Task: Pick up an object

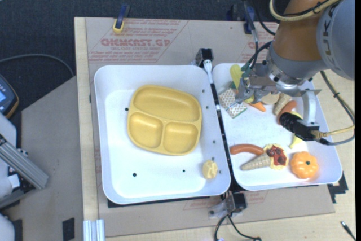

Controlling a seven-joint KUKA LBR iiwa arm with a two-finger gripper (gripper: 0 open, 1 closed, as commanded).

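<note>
My gripper (243, 92) is low over the far left part of the right bin (333, 169), under the grey and orange arm. A small checkered packet (228, 102) lies just to its left, touching or nearly touching it. A yellow-green piece (235, 74) pokes out behind the gripper. An orange carrot-like piece (258, 106) lies just right of it. A red and tan item (284, 105) is partly hidden by the wrist. Nearer the front lie a red sausage (246, 149), an ice cream cone (260, 160) and an orange pumpkin (304, 165).
The left bin (110, 121) holds a yellow compartment plate (164, 119) and a small pale yellow lump (210, 169) at its front right corner. A black divider edge (217, 115) runs between the two bins. A blue-yellow clamp (119, 21) sits at the far board edge.
</note>
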